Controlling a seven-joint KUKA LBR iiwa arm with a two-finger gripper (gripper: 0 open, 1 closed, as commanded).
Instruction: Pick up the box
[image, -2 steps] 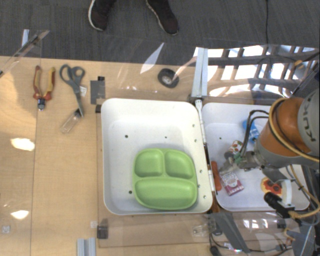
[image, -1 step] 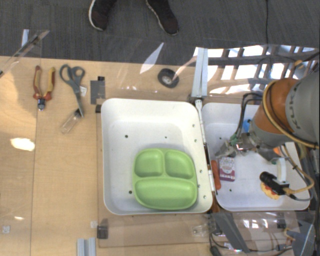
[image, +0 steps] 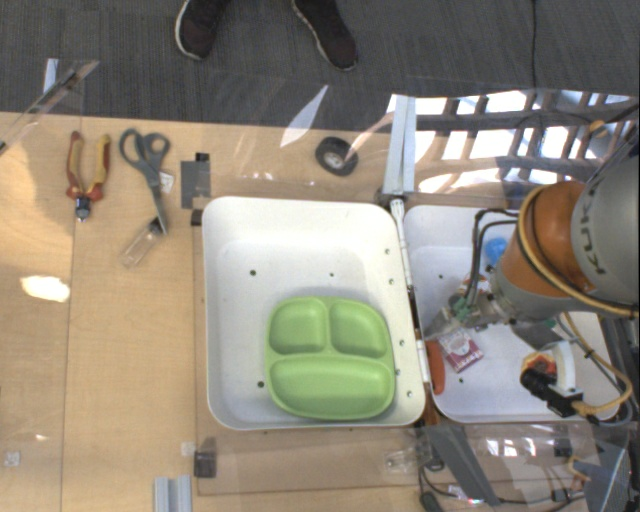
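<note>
Over the right bin (image: 500, 395), the end effector (image: 462, 318) points down above the box (image: 462, 352); grip unclear.

Wooden bench (image: 110, 380) under clear sheet carries 2 shallow white bins side by side: left bin (image: 230, 250), right bin (image: 440, 250). Lying on bench near far-left edge: red-handled pliers (image: 83, 172), grey-handled scissors (image: 148, 165), small clear item (image: 140, 242) just beyond scissor tips, black block (image: 196, 180). Tape roll (image: 337, 155) sits near back edge, beyond left bin.
</note>
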